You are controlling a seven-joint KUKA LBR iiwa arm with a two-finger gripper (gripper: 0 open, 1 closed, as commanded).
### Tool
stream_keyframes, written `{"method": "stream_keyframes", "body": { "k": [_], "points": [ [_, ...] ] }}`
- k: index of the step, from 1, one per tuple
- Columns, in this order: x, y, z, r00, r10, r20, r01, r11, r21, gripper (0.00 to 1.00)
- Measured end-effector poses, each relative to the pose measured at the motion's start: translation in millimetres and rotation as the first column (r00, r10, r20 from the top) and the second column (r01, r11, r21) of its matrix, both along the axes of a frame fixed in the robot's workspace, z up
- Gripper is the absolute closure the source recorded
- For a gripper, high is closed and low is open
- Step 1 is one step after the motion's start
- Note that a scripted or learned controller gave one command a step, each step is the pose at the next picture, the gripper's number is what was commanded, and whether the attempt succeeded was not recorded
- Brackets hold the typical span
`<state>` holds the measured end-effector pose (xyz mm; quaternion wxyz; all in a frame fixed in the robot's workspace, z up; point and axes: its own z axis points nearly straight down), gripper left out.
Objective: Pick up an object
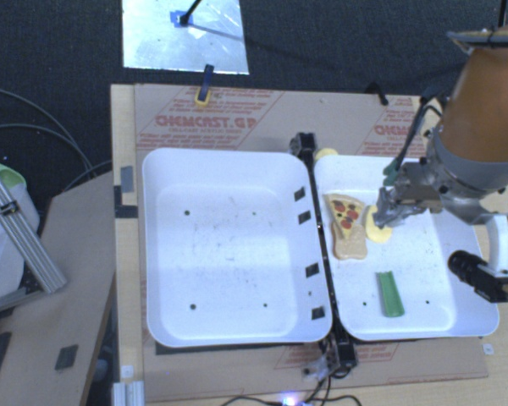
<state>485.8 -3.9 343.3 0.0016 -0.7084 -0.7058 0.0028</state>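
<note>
No object is seen lifted, so the task is judged to be at its approach stage, with the grasp and the raising left to be done. The grey arm with its orange band (491, 91) is lowered from the right over the shallow white plastic bin on the right (457, 311), and the hand (388, 214) is placed just above a small pale yellow rounded piece (379, 232), which lies on the bin floor and is partly covered by the hand. Whether the hand is apart or together cannot be told, since its tips are blurred against the dark wrist parts.

Just to the left of the yellow piece a flat toy pizza slice (347, 225) is seen, tan at the crust with red dots on a matte topping; it looks stiff and thin. Below and a little to the right of the yellow piece a narrow green rectangular block (390, 293) lies flat, smooth and plain. A second small yellowish round thing (325, 154) sits outside the bin's upper left corner.

To the left, the other shallow white bin (229, 252) is shown with a speckled, scuffed floor and rounded corners. Both bins rest on a printed cardboard sheet (212, 121) laid over the worktop.
</note>
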Motion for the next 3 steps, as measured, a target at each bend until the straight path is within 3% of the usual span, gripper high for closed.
{"method": "stream_keyframes", "body": {
  "k": [1,2,3],
  "points": [
    [1.0,44.2,12.3,1.0,0.011,0.009,-0.011,1.0,0.003,1.0],
    [1.1,-2.4,21.9,1.0,0.002,0.009,-0.002,1.0,0.001,1.0],
    [1.5,27.8,124.4,1.0,0.011,0.021,-0.011,1.0,0.003,1.0]
  ]
}}
